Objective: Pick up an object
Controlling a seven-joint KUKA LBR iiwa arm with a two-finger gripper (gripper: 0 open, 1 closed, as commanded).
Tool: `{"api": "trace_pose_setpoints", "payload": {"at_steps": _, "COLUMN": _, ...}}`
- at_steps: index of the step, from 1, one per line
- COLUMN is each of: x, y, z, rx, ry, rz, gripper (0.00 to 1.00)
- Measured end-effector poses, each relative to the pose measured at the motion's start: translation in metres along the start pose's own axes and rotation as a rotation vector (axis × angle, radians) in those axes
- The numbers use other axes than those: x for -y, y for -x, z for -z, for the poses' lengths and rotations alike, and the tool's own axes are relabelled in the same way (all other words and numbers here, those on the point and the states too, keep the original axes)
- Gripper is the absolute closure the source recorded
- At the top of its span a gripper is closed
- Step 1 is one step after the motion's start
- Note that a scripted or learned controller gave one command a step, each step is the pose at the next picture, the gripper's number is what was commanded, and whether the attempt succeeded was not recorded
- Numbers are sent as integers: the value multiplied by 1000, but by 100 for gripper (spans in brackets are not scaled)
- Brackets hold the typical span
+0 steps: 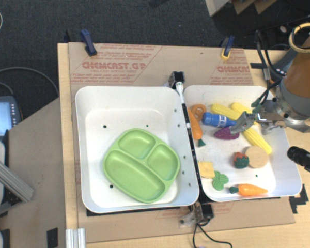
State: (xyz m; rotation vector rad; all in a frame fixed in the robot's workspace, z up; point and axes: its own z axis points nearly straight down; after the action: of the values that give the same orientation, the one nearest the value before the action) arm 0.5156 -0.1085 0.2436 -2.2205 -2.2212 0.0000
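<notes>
My gripper [254, 125] hangs over the right bin [284, 182], reaching in from the right. Its fingers stand open with nothing between them. One grey fingertip [243, 124] sits just above a purple eggplant [226, 134]. A yellow corn cob [258, 140] lies right below the gripper. To the left lie a blue bottle [219, 120], a second corn cob [225, 110] and a small yellow piece [241, 108]. Nearer the front are a beige round disc [258, 158] and a red and green strawberry [241, 160].
The right bin also holds an orange carrot [196, 122] by its left wall, a yellow cracker [206, 169], a green broccoli [220, 180] and another carrot [248, 190]. The left bin [93, 107] holds a green divided plate [141, 164]. Clamps [88, 41] grip the board's far edge.
</notes>
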Motion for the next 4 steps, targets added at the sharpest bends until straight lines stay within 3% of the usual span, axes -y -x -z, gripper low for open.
{"api": "trace_pose_setpoints", "payload": {"at_steps": 1, "x": -12, "y": 9, "z": -47, "rx": -1, "ry": -6, "rz": -2, "gripper": 0}}
{"api": "trace_pose_setpoints", "payload": {"at_steps": 2, "x": -13, "y": 9, "z": -45, "rx": 0, "ry": -2, "rz": -1, "gripper": 0}}
{"api": "trace_pose_setpoints", "payload": {"at_steps": 3, "x": 5, "y": -2, "z": -85, "rx": -2, "ry": -6, "rz": -1, "gripper": 0}}
{"api": "trace_pose_setpoints", "payload": {"at_steps": 4, "x": 9, "y": 46, "z": -163, "rx": -1, "ry": -5, "rz": -5, "gripper": 0}}
